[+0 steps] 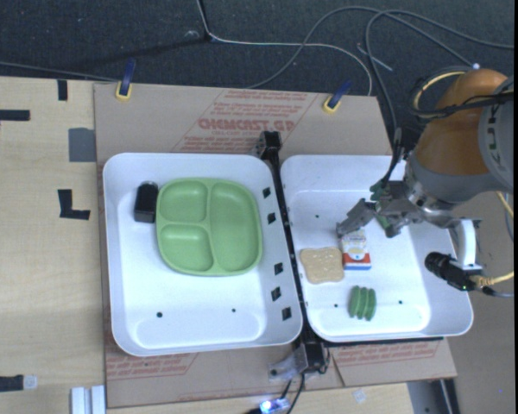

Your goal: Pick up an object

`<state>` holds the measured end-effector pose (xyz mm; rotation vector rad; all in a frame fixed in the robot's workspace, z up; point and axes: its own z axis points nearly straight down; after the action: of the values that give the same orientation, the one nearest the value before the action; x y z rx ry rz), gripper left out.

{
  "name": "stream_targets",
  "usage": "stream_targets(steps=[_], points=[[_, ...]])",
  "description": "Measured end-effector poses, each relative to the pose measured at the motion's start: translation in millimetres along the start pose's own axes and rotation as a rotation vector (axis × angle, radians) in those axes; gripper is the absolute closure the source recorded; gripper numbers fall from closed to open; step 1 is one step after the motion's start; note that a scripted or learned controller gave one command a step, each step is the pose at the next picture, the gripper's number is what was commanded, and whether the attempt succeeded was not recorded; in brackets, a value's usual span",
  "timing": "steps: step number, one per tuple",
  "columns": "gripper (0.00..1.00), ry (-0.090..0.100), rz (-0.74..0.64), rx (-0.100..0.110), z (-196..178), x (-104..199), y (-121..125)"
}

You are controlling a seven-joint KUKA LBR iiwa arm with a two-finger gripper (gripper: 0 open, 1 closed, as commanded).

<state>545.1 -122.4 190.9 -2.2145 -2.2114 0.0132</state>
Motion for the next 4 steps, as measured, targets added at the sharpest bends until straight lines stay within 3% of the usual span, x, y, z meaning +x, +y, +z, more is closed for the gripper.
stream_targets(steps=[1, 2, 3, 4], points=[[0.00, -0.002, -0.003, -0.012, -6.3, 0.2, 2.9], [0.00, -0.002, -0.002, -0.007, 58.6, 0.8, 2.5], [0.00, -0.009, 0.000, -0.021, 103.5, -2.2, 5.2], [1.00, -0.010, -0.002, -0.033, 87.9, -1.5, 8.7]])
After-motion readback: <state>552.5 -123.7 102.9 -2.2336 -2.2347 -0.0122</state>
